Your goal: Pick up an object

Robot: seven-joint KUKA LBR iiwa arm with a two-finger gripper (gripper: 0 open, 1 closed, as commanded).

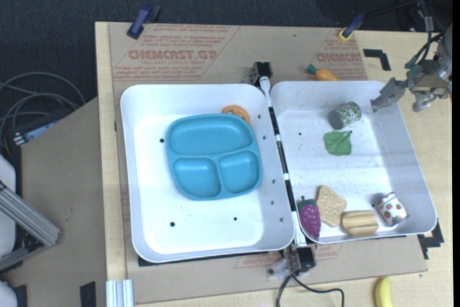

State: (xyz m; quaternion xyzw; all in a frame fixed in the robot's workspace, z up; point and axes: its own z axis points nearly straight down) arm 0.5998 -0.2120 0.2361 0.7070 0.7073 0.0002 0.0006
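Along the right bin's (413,154) near edge lie grapes (310,218), cracker (331,204), bread (359,223) and cup (392,209). Further back, leaf (338,143) and can (345,114). My gripper (402,91) hangs open over the far right corner, beside the can.

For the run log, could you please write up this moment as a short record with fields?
left bin: blue divided plate, small orange-brown item at its far edge
right bin: grey can, green leaf, purple grapes, cracker, bread roll, white red-dotted piece
bench: orange carrot, yellow banana
gripper: over right bin's far right corner, nothing held
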